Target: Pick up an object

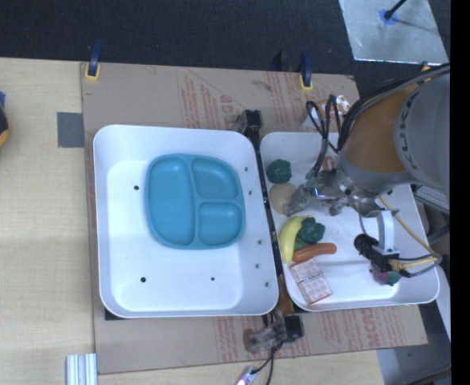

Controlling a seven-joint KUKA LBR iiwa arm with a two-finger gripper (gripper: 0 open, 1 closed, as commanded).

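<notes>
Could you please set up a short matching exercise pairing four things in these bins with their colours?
Things:
1. divided tray
2. banana
3. sausage
4. broccoli piece

Colours:
A. dark green
B. yellow
C. light blue
D. orange-red

Pairs: 1-C, 2-B, 3-D, 4-A

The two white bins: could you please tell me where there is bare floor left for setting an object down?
The left bin has open floor all round the blue tray, widest below it. The right bin is crowded along its left side with banana, hot dog and packet; bare floor lies between packet and gripper.
</notes>
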